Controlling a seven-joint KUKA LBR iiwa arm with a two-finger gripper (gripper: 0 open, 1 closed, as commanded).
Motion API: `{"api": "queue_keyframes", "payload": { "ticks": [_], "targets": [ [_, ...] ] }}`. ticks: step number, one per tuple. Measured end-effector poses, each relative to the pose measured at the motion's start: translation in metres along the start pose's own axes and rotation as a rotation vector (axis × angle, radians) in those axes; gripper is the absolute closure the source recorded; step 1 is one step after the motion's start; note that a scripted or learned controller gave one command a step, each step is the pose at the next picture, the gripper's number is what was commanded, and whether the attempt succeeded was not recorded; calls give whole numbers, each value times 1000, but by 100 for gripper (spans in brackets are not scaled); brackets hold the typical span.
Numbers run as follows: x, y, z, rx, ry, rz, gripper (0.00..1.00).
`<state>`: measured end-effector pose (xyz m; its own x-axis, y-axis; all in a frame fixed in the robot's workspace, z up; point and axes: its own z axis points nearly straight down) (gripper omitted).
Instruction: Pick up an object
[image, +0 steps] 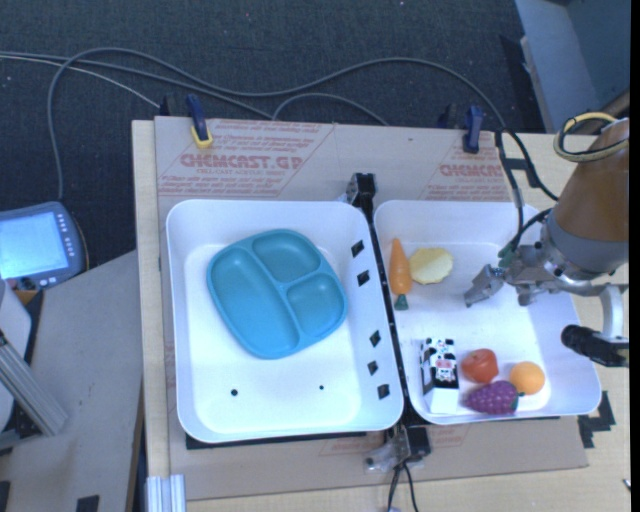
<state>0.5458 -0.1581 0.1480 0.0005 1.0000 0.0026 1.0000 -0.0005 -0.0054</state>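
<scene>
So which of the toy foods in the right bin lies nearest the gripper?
The pale yellow, chip-like toy piece, beside the orange toy carrot. It lies just left of the gripper; the red, orange and purple fruits sit at the bin's front edge.

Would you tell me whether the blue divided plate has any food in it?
Empty: all three compartments of the blue divided plate show bare blue, and it lies flat in the left bin.

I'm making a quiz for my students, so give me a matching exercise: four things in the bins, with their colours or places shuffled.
Things:
1. divided plate
2. carrot
3. grapes
4. cow-print carton

Descriptions:
A. purple, at the right bin's near edge
B. black and white
C. blue, in the left bin
D. orange, by the divider between the bins

Pairs: 1-C, 2-D, 3-A, 4-B
</scene>
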Motion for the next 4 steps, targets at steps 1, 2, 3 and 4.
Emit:
{"api": "queue_keyframes", "payload": {
  "ticks": [1,2,3,4],
  "targets": [
    [7,-6,46,1,1,-1,0],
    [8,-6,64,-1,0,-1,0],
    [8,-5,52,-4,0,0,100],
    [4,1,7,-10,-4,-1,100]
  ]
}}
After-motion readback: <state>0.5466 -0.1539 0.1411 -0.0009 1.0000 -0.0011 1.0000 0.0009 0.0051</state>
